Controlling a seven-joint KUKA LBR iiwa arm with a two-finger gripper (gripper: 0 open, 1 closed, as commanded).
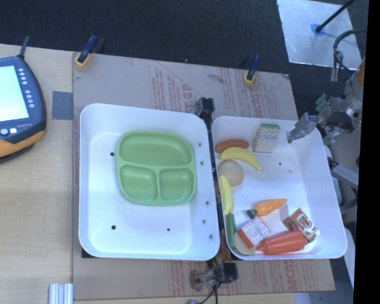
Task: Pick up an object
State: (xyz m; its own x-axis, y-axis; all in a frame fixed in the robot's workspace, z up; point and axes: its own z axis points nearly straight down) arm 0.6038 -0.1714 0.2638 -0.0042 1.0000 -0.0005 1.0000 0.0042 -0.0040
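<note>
Surface: wooden bench [28, 203], cardboard sheet under two white bins.
Left bin [92, 194]: green divided plate [156, 167].
Right bin [315, 180]: toy foods crowded along its left and near sides; banana [240, 157], carrot [271, 206].
Gripper [300, 130]: above the far right rim, nothing held; finger gap cannot be judged.
Risk: tight clustering may cause a glancing or double grasp.

Wooden bench [28, 203] under a clamped cardboard sheet [162, 83].

The cardboard covers the bench's middle, pinned by clamps at 11 o'clock [86, 52] and 1 o'clock [249, 70]. Two white bins sit on it touching side by side: the left bin [93, 232] toward 9 o'clock, the right bin [321, 187] toward 3 o'clock. A handheld control pad [11, 107] lies on the bare wood at 9 o'clock, a grey tape patch [62, 104] just beside it.
</note>
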